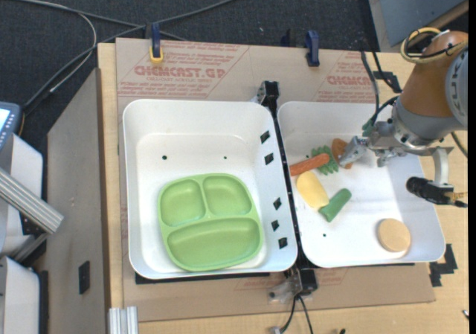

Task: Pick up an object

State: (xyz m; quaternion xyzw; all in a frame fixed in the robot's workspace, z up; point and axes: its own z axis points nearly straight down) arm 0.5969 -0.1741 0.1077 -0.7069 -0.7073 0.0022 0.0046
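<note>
Bench (223,65) carries two shallow white bins side by side, on a cardboard sheet held by a yellow clamp (155,44) and a blue clamp (313,48) along its far edge. Left bin (141,176), centre-left of the frame: holds a green divided tray (211,219) with three compartments, lying flat toward the near side. Right bin (416,251), right of centre: toy carrot (309,163) with green top near the dividing wall, yellow oblong piece (312,189) just below it, green cylinder (336,204) tilted beside the yellow piece, tan round disc (393,235) near the lower right corner, well apart from the others. Arm enters from the upper right; orange band visible at the frame edge. Claw (351,152) sits low over the right bin, just right of the carrot's green top, beside a small orange-brown object. Finger spacing: cannot tell from this angle; nothing visibly gripped.
</note>
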